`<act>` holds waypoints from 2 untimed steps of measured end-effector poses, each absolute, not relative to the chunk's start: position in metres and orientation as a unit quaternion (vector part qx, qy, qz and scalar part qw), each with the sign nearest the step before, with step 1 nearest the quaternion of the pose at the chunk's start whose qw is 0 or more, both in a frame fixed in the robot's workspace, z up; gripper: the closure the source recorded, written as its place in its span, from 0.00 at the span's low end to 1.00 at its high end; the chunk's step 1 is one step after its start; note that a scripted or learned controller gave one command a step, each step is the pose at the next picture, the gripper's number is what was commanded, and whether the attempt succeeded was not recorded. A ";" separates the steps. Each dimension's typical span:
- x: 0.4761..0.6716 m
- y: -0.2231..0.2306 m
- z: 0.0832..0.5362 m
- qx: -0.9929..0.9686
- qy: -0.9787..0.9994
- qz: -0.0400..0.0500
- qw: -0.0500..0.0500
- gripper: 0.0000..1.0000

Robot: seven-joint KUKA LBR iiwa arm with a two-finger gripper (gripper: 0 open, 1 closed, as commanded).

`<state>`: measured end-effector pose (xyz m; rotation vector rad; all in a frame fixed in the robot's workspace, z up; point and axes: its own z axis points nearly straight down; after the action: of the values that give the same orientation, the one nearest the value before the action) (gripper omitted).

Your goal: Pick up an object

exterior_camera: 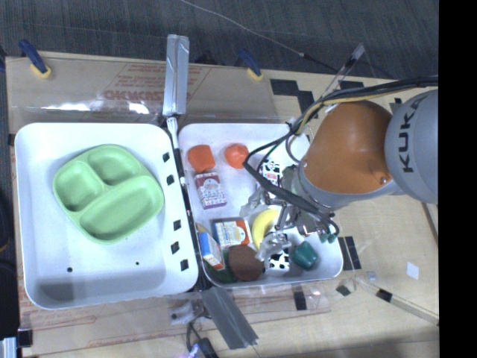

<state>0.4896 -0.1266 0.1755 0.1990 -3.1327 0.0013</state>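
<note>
Hovering low in the right bin [223, 134], the gripper [274, 233] sits against the yellow banana [262, 226]; whether it is gripping anything, I cannot tell; crowding from the brown ball [244, 262] and teal cup [305, 256] could spoil the grasp.

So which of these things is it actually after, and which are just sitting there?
In play:
gripper over the right bin
yellow banana
brown round lump
teal cup
orange ball

Lying about:
green divided plate, left bin
blue clamp
</note>
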 end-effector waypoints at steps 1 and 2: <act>0.523 -0.089 0.091 0.110 -0.994 0.000 -0.001 0.00; 0.561 -0.099 0.093 0.328 -0.945 0.000 -0.001 0.00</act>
<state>0.5608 -0.0992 0.0925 1.0326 -2.9699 0.0000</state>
